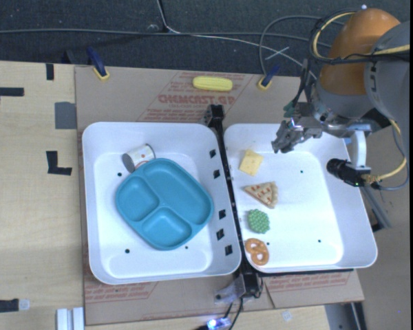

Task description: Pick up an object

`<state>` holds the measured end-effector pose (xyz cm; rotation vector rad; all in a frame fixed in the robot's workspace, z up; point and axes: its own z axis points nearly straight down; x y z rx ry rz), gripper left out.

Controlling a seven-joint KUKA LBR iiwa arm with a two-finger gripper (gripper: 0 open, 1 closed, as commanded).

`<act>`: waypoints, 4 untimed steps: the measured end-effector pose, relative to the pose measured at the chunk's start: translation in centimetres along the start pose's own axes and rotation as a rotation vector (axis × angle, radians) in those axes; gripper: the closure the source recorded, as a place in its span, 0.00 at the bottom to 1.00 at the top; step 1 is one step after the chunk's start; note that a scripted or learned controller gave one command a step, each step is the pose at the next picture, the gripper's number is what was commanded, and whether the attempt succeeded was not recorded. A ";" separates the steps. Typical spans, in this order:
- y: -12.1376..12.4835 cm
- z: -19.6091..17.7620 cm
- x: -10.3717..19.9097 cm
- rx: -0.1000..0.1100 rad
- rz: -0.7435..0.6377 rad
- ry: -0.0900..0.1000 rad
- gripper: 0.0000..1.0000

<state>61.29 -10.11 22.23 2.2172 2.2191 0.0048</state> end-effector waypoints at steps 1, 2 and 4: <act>0.1 -2.6 0.0 0.003 0.000 0.001 1.00; -0.3 -2.9 5.1 0.006 -0.005 0.002 1.00; -1.6 -0.9 16.7 0.008 -0.005 0.002 1.00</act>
